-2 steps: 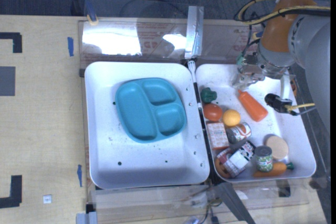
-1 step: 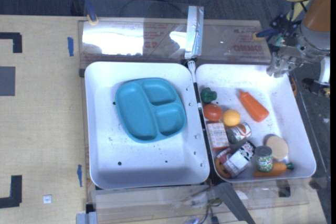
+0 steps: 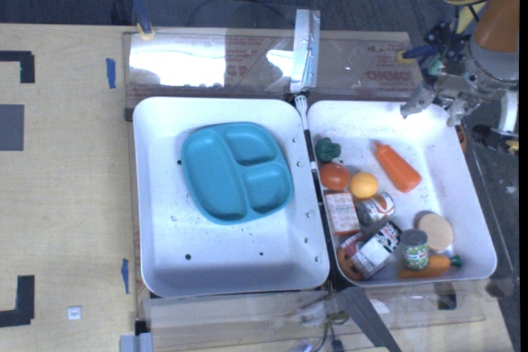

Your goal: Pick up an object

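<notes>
My gripper (image 3: pixel 431 110) hangs over the far right corner of the right bin (image 3: pixel 474 202), its two fingers apart and nothing between them. Below it, several small things lie in that bin. An orange carrot-shaped piece (image 3: pixel 398 165) lies nearest, just to the gripper's lower left. Further left are a dark green piece (image 3: pixel 328 150), a red tomato (image 3: pixel 334 176) and a yellow-orange ball (image 3: pixel 364 185). Toward the near edge lie a red and white packet (image 3: pixel 341 213), a small can (image 3: pixel 378 208), a tan round piece (image 3: pixel 435 231), a green-lidded jar (image 3: pixel 414 249) and a white bottle (image 3: pixel 375 251).
The left bin (image 3: pixel 157 202) bears a blue divided plate (image 3: pixel 238 171). A metal divider (image 3: pixel 306 49) and clear panels stand behind the bins. Cables and the arm's orange band (image 3: pixel 500 27) crowd the upper right. Wooden bench top (image 3: pixel 58 177) stretches to the left.
</notes>
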Robot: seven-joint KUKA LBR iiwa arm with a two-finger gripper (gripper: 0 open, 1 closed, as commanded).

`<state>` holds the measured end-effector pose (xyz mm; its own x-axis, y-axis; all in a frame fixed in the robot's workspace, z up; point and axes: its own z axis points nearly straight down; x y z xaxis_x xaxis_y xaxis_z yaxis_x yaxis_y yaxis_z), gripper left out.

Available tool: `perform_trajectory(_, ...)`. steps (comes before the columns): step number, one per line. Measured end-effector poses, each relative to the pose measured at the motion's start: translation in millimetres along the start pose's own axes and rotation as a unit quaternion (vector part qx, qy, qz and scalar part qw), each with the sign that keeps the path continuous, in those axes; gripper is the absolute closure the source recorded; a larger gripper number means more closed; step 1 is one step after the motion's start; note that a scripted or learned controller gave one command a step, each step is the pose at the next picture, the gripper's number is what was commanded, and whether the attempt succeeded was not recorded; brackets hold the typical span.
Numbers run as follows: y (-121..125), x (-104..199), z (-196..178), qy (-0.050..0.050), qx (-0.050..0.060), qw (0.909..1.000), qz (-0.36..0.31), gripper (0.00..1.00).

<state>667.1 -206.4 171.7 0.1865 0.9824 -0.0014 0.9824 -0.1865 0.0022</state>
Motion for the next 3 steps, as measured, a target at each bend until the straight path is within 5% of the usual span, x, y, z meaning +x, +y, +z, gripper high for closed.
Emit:
perform_trajectory(1, -56.9, 49.9, 76.0, 0.001, 0.004, 0.998, -0.063, 0.0)
perform_trajectory(2, -54.3, 49.0, 62.3, 0.001, -0.001, 0.9981, -0.062, 1.0)
perform_trajectory(3, -65.5, 118.1, -53.3, 0.002, -0.004, 0.9988, -0.05, 1.0)
